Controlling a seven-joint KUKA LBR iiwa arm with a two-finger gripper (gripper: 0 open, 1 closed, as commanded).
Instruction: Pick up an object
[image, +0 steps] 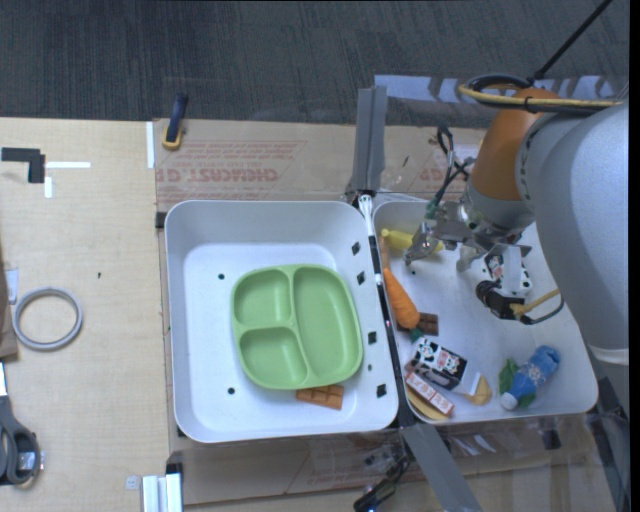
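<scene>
While arm (560, 190) reaches in from right, hand (440, 245) hangs over right bin (560, 390); finger state unclear.

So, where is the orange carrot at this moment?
The carrot lies in the right bin, close to its left wall, pointing toward the yellow item above it. A small brown block sits at its lower end, and the gripper is to its upper right.

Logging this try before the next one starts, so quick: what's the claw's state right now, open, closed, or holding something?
Claw: over the right bin, above the toys; whether it grips anything cannot be told.
</scene>
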